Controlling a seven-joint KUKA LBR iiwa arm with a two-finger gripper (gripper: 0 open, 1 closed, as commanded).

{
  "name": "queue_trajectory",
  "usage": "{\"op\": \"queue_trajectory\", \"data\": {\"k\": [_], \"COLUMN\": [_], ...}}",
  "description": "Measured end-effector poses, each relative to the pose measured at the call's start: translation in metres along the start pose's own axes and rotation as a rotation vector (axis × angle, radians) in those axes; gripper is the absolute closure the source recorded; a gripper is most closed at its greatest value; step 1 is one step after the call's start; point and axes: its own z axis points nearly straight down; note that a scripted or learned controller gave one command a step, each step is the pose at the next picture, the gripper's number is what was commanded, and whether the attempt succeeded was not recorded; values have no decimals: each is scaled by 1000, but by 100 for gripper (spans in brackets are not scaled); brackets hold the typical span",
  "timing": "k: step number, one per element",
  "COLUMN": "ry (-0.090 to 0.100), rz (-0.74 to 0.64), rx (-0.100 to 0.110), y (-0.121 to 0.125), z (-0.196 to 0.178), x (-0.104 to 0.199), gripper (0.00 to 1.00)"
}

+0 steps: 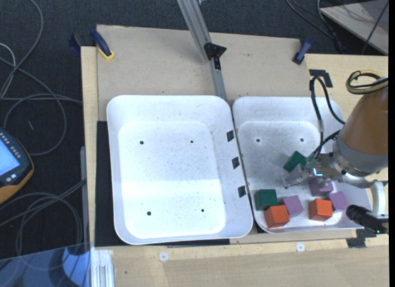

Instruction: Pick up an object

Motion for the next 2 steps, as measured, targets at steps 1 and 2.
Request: {"op": "queue_trajectory", "data": {"k": [1, 2], "ry": [-5, -1], "rz": [-5, -2], "rx": [-15, -6], "y": [93, 41], "z": [41, 40], "x": [-23, -9], "gripper": [0, 0]}}
